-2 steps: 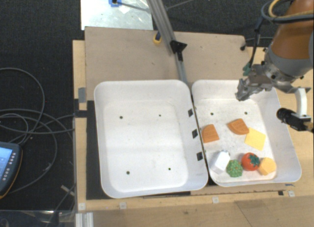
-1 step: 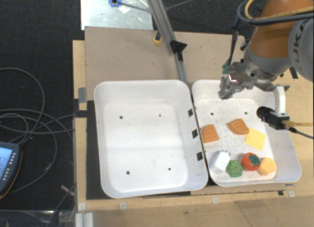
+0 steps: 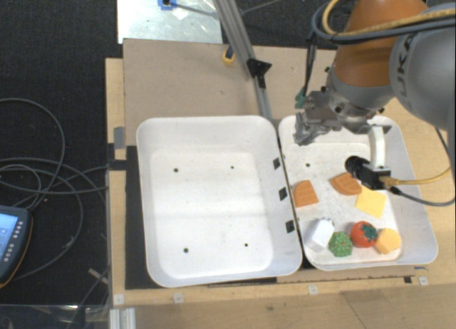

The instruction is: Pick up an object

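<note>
Your end effector hangs over the upper left corner of the right-hand shallow white bin, and from this slanted view you cannot tell whether it is released or clenched; nothing shows in its grip. The pickable things all lie lower in that same bin: a flat orange square piece near the left wall, an orange wedge-shaped piece beside it, a yellow flat slice, and along the bottom a white block, a green knobbly toy vegetable, a red tomato-like toy and a yellow-orange cube.

Your risk is plain: a descent from here likely closes on bare bin floor, since every object sits well apart from the tool. The bottom row is crowded, so a grasp there may nudge neighbours or pinch two. The flat pieces may slip. The left-hand white bin offers no target.
</note>
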Controlling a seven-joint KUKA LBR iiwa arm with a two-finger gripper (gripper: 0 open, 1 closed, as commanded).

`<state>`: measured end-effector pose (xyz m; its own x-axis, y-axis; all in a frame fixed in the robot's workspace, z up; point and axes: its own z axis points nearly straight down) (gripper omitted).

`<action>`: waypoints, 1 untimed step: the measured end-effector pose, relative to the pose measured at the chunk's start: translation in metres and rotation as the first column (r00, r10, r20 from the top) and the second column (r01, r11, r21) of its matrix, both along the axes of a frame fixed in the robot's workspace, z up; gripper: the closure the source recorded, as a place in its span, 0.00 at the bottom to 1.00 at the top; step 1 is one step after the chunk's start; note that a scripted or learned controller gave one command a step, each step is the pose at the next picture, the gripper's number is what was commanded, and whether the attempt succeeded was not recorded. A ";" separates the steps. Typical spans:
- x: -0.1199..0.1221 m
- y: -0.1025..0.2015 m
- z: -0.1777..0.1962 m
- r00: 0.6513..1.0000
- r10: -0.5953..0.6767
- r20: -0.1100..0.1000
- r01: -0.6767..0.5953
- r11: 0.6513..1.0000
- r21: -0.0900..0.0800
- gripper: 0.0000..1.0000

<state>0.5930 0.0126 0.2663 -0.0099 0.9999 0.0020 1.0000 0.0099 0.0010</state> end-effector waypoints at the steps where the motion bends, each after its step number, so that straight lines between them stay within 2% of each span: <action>1: 0.006 0.048 -0.029 1.000 0.000 -0.002 0.000 1.000 0.000 1.00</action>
